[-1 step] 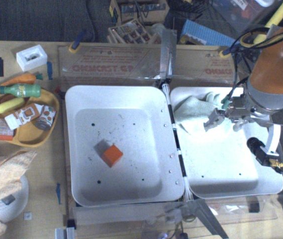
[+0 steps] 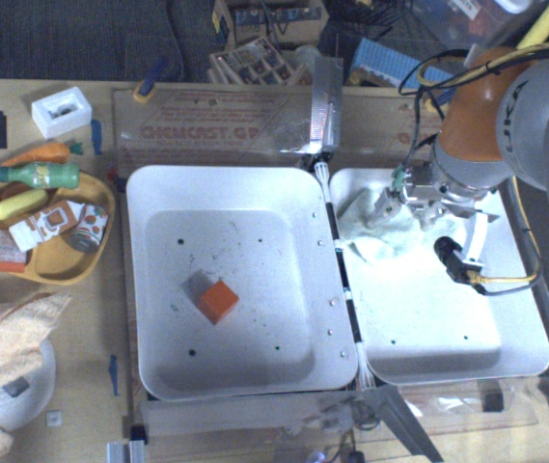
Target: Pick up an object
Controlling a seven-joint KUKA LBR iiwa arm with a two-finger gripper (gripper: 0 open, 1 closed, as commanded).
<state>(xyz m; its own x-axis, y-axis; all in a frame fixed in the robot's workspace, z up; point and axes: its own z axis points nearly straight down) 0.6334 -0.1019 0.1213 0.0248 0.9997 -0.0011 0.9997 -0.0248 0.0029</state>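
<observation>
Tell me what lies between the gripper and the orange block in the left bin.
The gripper hangs over the right bin, by a pale crumpled thing. The orange block lies in the left bin. Between them run the two bins' adjoining rims; nothing else visible stands in the way.

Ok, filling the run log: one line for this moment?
arm: over right bin | hand: at pale cloth | orange block: left bin

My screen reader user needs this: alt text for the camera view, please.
The grey arm reaches in from the right, its gripper low over a pale cloth in the right bin. An orange block lies in the left bin.
</observation>
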